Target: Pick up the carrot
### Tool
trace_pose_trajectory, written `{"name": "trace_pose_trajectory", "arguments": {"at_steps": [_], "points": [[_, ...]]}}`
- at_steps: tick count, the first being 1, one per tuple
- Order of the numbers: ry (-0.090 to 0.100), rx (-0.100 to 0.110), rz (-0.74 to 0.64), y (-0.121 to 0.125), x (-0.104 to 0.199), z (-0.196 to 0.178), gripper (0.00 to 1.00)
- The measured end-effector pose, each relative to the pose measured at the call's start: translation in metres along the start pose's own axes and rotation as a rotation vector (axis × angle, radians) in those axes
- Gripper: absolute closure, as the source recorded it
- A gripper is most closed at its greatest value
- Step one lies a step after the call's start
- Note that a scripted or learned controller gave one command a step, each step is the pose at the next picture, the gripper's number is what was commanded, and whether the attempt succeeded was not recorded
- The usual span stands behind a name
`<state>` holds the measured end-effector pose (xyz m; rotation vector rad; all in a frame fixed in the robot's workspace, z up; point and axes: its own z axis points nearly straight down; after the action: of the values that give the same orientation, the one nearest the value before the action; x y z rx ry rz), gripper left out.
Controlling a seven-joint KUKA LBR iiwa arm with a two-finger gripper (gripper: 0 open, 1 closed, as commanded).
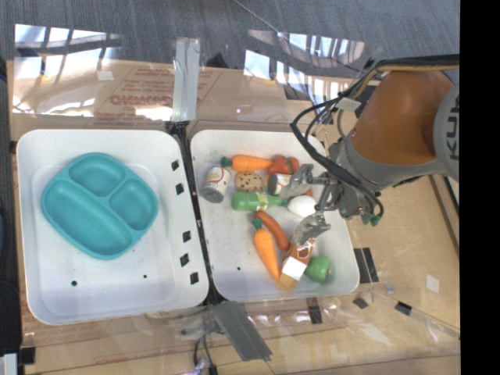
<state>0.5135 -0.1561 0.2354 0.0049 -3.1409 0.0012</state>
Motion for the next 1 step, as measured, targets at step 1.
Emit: {"name": "trace_pose_trajectory", "arguments": {"at_steps": [1], "points": [[0.008, -0.004, 0.059, 0.0366, 0.0186, 0.1216, 0.00]]}}
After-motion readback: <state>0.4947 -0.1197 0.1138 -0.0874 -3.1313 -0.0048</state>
